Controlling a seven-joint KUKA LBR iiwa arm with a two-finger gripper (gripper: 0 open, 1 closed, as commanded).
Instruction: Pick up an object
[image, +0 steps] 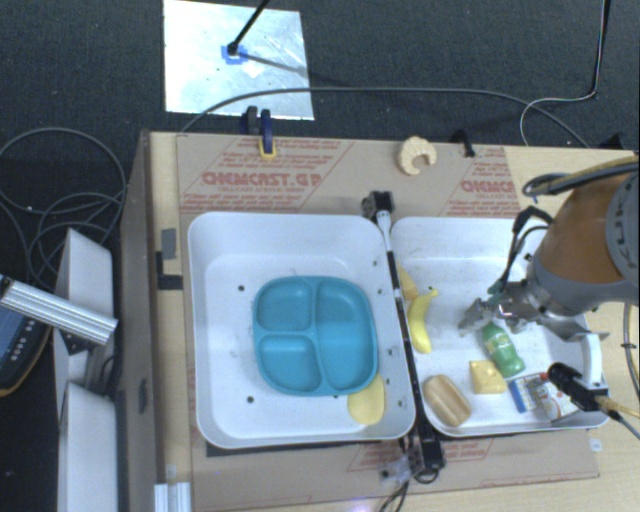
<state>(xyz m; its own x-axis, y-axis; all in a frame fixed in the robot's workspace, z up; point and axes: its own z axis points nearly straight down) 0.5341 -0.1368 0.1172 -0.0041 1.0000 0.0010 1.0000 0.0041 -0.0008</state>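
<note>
Green bottle (502, 349) lies under the gripper (492, 318) (grip: cannot tell), lower right. Banana (418, 316) hugs the divider; bare floor above.

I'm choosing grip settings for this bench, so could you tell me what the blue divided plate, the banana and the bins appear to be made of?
Blue divided plate: likely moulded plastic, matte, with an even colour and soft rounded ridges.
Banana: probably a plastic toy, judging by its uniform yellow and smooth skin, though real fruit can't be excluded.
Left bin and right bin: seemingly thin formed plastic, white, with rounded corners and a slight sheen.
</note>
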